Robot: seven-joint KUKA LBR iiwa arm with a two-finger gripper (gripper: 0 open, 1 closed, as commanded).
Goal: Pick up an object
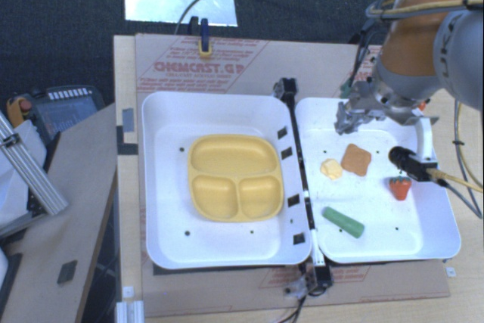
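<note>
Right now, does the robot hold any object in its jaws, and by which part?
Nothing is held. The gripper hangs above the right bin, apart from the brown piece and the yellow piece lying below it.

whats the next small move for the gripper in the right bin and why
Probably a short shift toward the near edge and a descent onto the flat brown square piece. The gripper hovers just beyond it over the right white bin, with nothing visible between its fingers. That piece lies closest; the pale yellow lump sits right beside it, so the descent should stay centred.
</note>
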